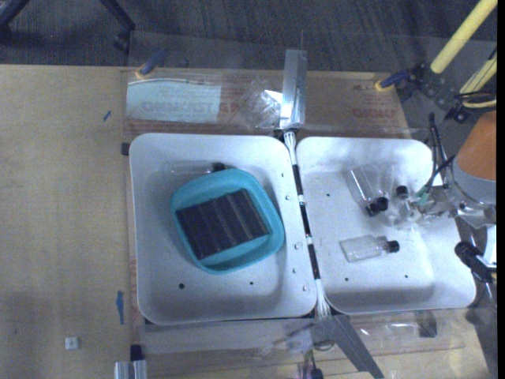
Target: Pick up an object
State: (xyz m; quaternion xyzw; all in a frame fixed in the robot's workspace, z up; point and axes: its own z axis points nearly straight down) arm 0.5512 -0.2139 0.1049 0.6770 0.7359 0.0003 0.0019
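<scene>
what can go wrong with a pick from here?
1. The clear vials in the right bin are transparent and may be hard to detect.
2. Two vials lie close together, so a grasp may knock one aside.
3. The end effector hangs near cables, which could snag.
</scene>
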